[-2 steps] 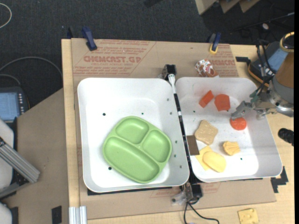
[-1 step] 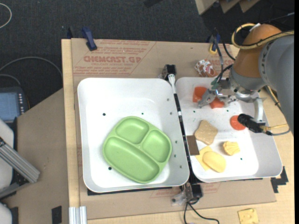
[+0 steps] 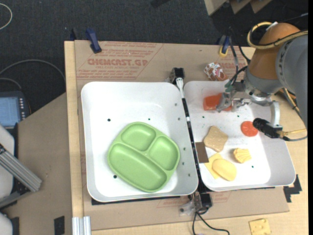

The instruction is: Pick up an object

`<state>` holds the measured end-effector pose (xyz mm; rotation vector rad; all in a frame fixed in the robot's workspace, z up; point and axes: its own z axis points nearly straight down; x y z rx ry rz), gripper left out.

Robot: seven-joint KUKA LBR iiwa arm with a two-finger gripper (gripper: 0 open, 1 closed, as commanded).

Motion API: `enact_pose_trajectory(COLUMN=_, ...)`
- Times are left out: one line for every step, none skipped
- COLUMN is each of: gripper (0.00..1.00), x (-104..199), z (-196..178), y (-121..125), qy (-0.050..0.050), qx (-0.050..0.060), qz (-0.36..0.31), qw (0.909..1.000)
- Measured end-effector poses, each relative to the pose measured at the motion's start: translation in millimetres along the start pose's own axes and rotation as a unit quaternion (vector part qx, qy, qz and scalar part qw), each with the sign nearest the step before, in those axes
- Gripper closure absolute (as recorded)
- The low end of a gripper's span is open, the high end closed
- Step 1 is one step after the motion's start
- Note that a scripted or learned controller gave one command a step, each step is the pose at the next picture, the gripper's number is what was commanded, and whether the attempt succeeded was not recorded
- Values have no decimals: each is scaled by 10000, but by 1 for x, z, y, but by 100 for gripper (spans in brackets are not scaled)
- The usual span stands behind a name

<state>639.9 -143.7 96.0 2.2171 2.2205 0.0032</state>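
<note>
My gripper (image 3: 228, 103) is low in the right bin (image 3: 274, 176), at its far end, coming down from the grey arm with the orange band. Its tip is right beside an orange-red block (image 3: 212, 102), on the block's right side and touching or nearly touching it. Nearer the front of that bin lie a red disc (image 3: 249, 129), a tan toast-shaped piece (image 3: 215, 138), a brown strip (image 3: 200, 152), a ridged yellow piece (image 3: 241, 155) and a smooth yellow piece (image 3: 224, 170).
A green divided plate (image 3: 144, 155) lies in the left bin (image 3: 98, 102). A small red-and-white wrapped thing (image 3: 214, 71) sits on the bench behind the right bin. Black cable and a connector (image 3: 266, 128) hang off the wrist over the right bin.
</note>
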Motion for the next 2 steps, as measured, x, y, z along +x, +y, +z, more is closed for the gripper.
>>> enact_pose_trajectory(gripper=100, x=-24, z=-88, y=-70, qy=-4, qx=8, qz=29, qw=10000)
enact_pose_trajectory(gripper=100, x=88, z=-89, y=-22, qy=29, qx=-5, qz=-52, qw=10000)
